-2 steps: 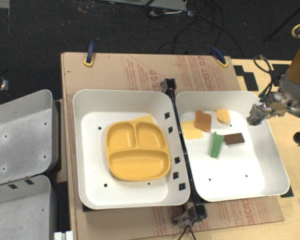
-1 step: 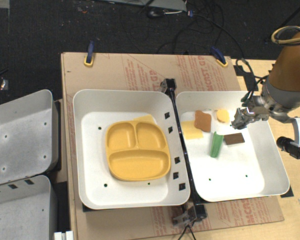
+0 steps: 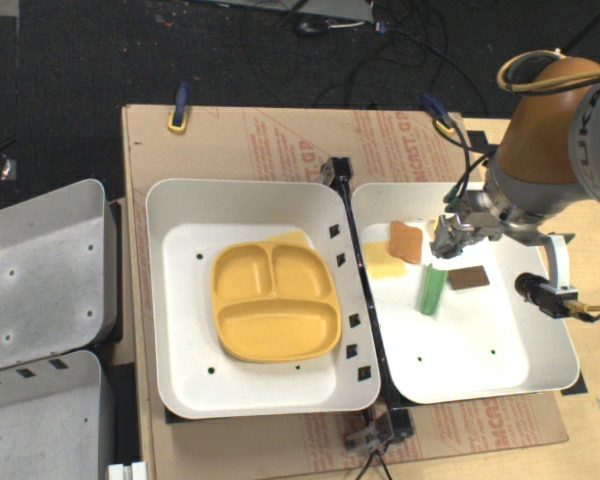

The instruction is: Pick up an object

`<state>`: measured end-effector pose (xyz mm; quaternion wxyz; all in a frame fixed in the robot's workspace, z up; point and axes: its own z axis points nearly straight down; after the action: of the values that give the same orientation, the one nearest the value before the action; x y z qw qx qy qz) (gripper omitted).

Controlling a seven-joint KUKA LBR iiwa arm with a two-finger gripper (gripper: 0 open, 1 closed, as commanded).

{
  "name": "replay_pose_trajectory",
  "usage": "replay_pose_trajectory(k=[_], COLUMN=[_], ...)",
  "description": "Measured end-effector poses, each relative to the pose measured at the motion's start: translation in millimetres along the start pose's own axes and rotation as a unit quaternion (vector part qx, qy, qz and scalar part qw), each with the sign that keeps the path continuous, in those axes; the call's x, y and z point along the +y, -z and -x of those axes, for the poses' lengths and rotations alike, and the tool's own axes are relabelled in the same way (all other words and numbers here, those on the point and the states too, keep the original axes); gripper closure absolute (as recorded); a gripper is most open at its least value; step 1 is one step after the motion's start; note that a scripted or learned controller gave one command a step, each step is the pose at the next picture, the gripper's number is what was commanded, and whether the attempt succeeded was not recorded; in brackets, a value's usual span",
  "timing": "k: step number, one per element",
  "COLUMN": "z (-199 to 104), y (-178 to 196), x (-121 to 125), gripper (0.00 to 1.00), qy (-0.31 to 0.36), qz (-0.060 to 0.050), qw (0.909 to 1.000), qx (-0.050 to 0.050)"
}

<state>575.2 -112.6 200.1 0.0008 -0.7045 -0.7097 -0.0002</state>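
I'm watching the arm (image 3: 550,138) reaching in from the right over the right bin (image 3: 500,368), and the gripper (image 3: 450,236) is hanging low above the bin's upper middle. From this slanted angle I cannot tell how it is set, and I'm seeing nothing caught in it. Its tip is sitting just beside the orange-brown block (image 3: 407,241), to that block's right, though I can't say whether the two are touching.

The things to pick from are lying clustered in the upper left part of the right bin. The orange-brown block is leaning over the corner of a pale yellow flat piece (image 3: 382,264), which is lying against the bin's left wall. A green stick (image 3: 432,290) is lying just below the gripper, pointing roughly top to bottom with a slight tilt. A small dark brown slab (image 3: 469,278) is resting flat just to the right of the green stick, close to it.

In the left bin (image 3: 180,368) a yellow divided tray (image 3: 277,301) is sitting flat near the middle, well apart from the gripper
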Motion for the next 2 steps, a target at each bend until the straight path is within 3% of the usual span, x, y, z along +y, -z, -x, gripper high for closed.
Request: replay_pose_trajectory(k=[2], z=[-113], y=[7], x=[-2], gripper=[1.00], qy=[0.001], qz=[0.001], qw=[1.0000], qx=[0.000])
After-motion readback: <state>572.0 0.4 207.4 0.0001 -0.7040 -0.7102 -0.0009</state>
